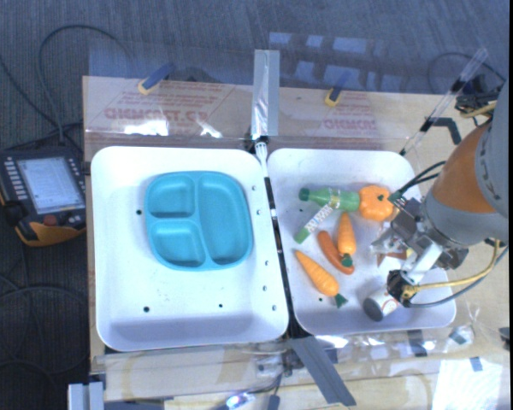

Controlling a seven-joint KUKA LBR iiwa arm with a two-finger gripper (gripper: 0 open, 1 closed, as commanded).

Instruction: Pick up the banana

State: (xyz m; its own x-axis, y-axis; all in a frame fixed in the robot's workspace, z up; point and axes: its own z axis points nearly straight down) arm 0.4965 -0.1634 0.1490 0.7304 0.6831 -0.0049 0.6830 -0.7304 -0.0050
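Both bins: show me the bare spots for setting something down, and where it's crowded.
Left bin: bare floor all round the blue tray, widest below it in the view. Right bin: a bare strip between the far wall and the green toy. Crowded: its middle, with the carrots and the hand beside them.

Overall level: you see a bright, even scene with a cool bluish cast; no single hard source declares itself
Bins: the empty-walled white bin at the view's left and its neighbour read almost blown out; wall detail is faint
Shadows: soft and short; a pale one rims the blue tray
Glare: streaks on the clear strip above the bins; washed reflections on the cardboard
Focus: the arm looks soft-edged to you; fine detail is smeared throughout
Corners: the carpet falls noticeably darker
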